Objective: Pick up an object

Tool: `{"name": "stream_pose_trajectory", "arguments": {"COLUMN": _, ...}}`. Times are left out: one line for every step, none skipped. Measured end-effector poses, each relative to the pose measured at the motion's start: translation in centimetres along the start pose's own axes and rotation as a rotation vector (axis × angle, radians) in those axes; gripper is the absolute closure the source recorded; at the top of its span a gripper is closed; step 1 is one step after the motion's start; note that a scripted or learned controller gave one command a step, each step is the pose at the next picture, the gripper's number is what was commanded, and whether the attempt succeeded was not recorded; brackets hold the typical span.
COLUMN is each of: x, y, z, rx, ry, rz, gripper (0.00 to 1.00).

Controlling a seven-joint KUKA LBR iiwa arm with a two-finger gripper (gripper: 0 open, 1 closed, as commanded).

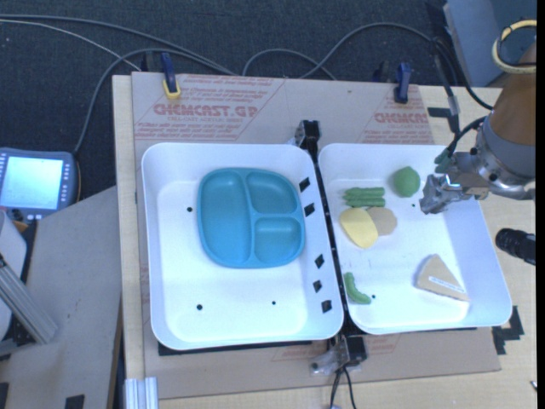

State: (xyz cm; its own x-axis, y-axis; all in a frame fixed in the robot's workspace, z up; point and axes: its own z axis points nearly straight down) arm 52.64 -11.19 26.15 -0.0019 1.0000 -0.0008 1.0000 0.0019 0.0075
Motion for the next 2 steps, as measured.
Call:
{"name": "stream_pose_trajectory", "arguments": {"x": 0.0, "y": 0.1, "z": -1.2, "rx": 0.004, "ry": 0.001, "rz": 0.0, "gripper": 1.0}}
{"name": "stream_pose_trajectory", "arguments": {"x": 4.0, "y": 2.5, "z": 0.2, "rx": 0.007, "ry": 0.002, "rz": -0.003, "gripper": 1.0}}
